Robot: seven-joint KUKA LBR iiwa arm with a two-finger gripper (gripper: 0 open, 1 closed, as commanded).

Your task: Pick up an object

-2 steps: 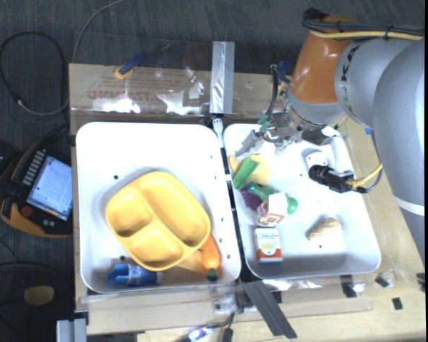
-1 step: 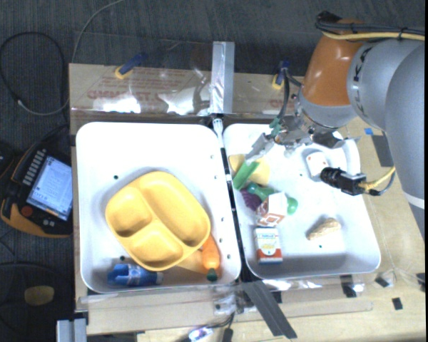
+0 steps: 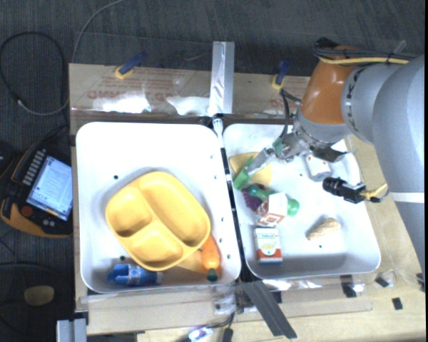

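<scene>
Claw (image 3: pixel 288 148) low over right bin (image 3: pixel 364 258); grip state cannot be told. Green-yellow item (image 3: pixel 251 168) just left of it; small carton (image 3: pixel 269 244) well below.

Illumination is even and moderately bright, from overhead. The two white bins (image 3: pixel 153 137) read near overexposed, with little surface detail. Soft, short shadows sit under the yellow divided tray (image 3: pixel 157 219) at lower left. Glare streaks the clear plastic sheet (image 3: pixel 146 91) along the upper centre. The dark floor at the left edge is dim. Overall sharpness is modest; small items appear slightly soft.
</scene>
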